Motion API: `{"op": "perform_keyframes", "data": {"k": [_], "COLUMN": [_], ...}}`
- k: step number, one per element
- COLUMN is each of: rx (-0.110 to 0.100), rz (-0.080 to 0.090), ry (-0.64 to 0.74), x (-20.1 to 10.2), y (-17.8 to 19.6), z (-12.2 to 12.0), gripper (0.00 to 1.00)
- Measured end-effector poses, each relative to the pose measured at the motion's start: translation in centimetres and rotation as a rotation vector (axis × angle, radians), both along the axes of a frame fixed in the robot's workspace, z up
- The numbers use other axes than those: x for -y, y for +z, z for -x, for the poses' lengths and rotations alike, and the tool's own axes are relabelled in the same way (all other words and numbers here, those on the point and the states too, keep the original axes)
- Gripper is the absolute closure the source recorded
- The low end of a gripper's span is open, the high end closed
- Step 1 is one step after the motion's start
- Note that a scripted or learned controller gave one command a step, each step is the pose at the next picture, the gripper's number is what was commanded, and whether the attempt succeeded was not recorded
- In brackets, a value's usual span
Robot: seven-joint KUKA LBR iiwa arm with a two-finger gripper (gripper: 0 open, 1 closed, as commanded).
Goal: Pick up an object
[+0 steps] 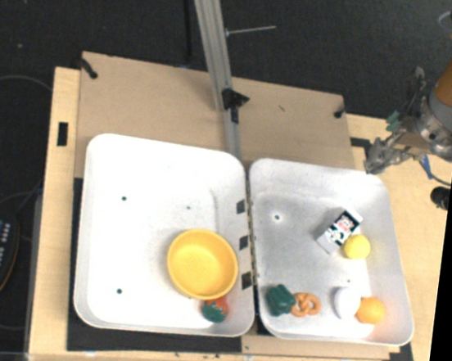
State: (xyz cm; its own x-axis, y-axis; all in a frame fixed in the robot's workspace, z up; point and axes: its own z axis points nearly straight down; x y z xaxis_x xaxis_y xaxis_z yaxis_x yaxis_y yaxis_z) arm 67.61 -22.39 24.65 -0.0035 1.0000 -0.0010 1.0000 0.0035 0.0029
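Gripper (379, 157): can't tell its state | waits by right bin (291, 184) corner | should aim at yellow ball (357, 247), come straight down.

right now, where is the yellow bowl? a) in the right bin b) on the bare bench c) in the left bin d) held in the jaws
c, the yellow bowl sits in the left bin, near its lower right corner, while the gripper is off past the right bin's upper right corner.
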Motion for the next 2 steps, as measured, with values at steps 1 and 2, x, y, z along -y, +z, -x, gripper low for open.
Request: {"op": "perform_keyframes", "data": {"k": [1, 2], "rx": [-0.001, -0.002], "rz": [-0.002, -0.002], "ry": [0.003, 0.003], "x": [-5.5, -11.1], "y": [0.9, 1.0], "z": [-0.5, -1.1], "gripper": [1.00, 1.00]}}
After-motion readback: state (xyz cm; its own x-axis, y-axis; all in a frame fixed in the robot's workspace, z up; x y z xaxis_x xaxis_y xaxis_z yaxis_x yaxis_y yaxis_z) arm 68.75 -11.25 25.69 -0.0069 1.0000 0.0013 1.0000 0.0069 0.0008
